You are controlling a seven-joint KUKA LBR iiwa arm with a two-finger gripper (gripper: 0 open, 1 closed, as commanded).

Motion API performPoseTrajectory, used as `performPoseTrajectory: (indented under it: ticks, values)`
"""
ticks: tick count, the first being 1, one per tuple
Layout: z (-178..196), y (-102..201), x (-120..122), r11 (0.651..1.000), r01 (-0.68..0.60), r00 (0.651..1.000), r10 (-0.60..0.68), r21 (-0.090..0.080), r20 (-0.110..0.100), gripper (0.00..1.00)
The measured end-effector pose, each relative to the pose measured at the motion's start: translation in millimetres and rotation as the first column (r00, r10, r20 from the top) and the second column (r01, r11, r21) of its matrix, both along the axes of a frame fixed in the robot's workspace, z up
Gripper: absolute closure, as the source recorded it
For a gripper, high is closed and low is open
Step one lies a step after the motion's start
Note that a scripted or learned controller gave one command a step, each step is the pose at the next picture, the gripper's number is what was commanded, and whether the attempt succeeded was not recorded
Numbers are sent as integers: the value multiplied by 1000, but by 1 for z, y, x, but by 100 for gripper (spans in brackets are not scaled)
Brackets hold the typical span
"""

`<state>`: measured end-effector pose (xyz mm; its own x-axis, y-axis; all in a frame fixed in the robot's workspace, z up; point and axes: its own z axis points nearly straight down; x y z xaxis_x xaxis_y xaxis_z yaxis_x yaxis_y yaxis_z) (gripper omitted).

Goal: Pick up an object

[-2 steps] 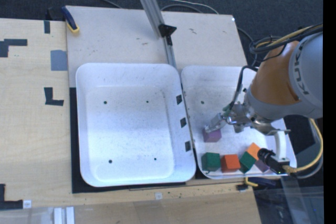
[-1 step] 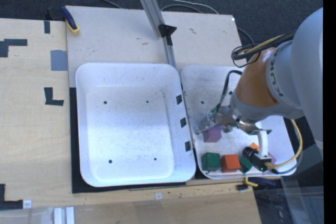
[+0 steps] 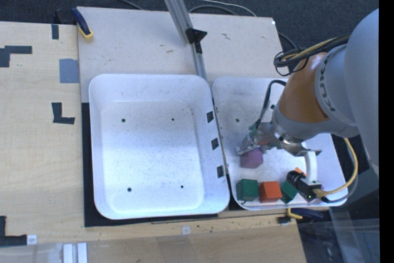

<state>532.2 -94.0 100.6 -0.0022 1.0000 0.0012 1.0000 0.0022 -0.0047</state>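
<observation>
Hovering over the right bin [image 3: 225, 108]
You had the gripper [image 3: 251, 143] just above the purple block [image 3: 251, 159]; finger state unreadable.

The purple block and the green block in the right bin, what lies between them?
Bare white bin floor; the camera view shows a small gap between the purple block and the green block.

**Bench with two white bins**

The pale wooden bench [image 3: 37, 151] carries two shallow white bins side by side on a lighter board [image 3: 141, 40]. The left bin [image 3: 98, 132] sits mid-bench; the right bin [image 3: 228, 95] touches it toward the bench's right edge. Grey and black tape marks [image 3: 69, 71] lie near the left edge, and a yellow-tipped clamp [image 3: 83, 24] near the far edge.
</observation>
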Motion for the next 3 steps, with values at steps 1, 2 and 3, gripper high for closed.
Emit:
performPoseTrajectory:
  ticks: [1, 2, 3]
  values:
    - [96, 59, 60, 1000, -6, 1000, 6, 0, 13, 100]
    - [90, 170, 18, 1000, -7, 1000, 7, 1, 1, 100]
    - [91, 168, 57, 1000, -1, 1000, 1, -2, 4, 100]
